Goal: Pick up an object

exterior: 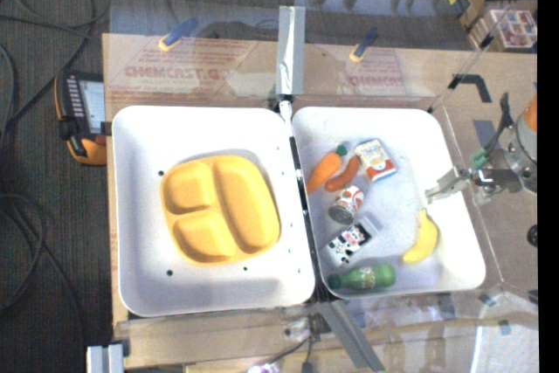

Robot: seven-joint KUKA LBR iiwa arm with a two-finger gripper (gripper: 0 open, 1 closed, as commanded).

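Observation:
The right bin (402, 122) holds several small items. A carrot (325, 169) and an orange-red sausage (344, 175) lie side by side near its left wall. Beside them is a small red and white carton (375, 159). A can (347, 204) lies on its side in the middle, and a black and white cow-patterned box (350, 241) sits below it. A green bottle (362, 277) rests along the front wall and a banana (423, 240) at the front right. My gripper (441, 187) hangs over the bin's right side, just above the banana and apart from it.
The left bin (140, 135) carries a yellow divided tray (220, 207) in its middle. A metal rail (289, 57) runs between the bins at the back. An orange and black device (79, 118) lies off the bench's left edge.

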